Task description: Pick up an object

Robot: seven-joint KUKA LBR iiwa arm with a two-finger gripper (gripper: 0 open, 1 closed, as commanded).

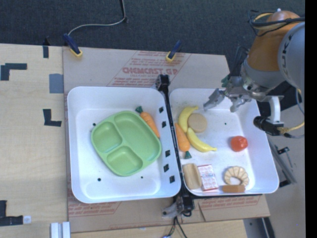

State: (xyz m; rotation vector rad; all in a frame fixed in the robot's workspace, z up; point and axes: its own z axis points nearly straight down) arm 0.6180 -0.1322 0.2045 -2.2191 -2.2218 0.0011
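Clearly, nothing is gripped yet: the gripper (224,100) is seen at the upper right of the frame, over the top edge of the right bin (271,175), its fingers spread apart with nothing between them. No single object is named by the task; the nearest candidates are judged to be the tan round piece (197,122) and the upper banana (185,118), which touch each other just below and left of the gripper. A closing there could catch both, or the curved banana could be squeezed out sideways. The tomato (238,143), lying apart at centre right, is judged a cleaner target, though it could roll.

Counted in the right bin: two bananas, the lower banana (199,141) included; one carrot (182,137) against the left wall; one tomato; one round piece; one bread slice (190,175); one packet (207,177); one croissant (236,174); one sausage-like piece (233,188). In the left bin (79,177): one green tray (126,143) and one second carrot (148,122) at its upper right edge.
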